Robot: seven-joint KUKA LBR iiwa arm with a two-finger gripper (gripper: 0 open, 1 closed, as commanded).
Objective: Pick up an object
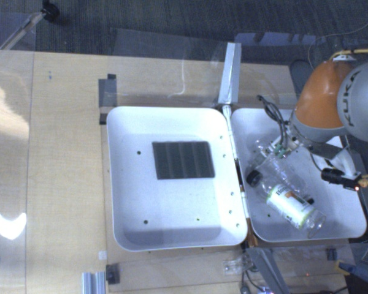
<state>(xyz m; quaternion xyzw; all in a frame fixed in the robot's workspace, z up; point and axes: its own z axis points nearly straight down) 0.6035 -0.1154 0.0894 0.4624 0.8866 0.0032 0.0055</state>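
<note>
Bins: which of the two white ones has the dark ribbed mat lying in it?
The left bin, away from the arm. A dark ribbed mat lies flat near its middle. The right bin instead holds a clear bottle on its side, under the gripper.

The gripper hung low in the right bin, a clear bottle lying just below it.

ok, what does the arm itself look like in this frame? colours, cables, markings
Grey rounded arm with a glossy orange band above the wrist. Black cables loop beside the wrist. The gripper looks clear or translucent, with small green and red spots near its mount. No readable markings.
</note>
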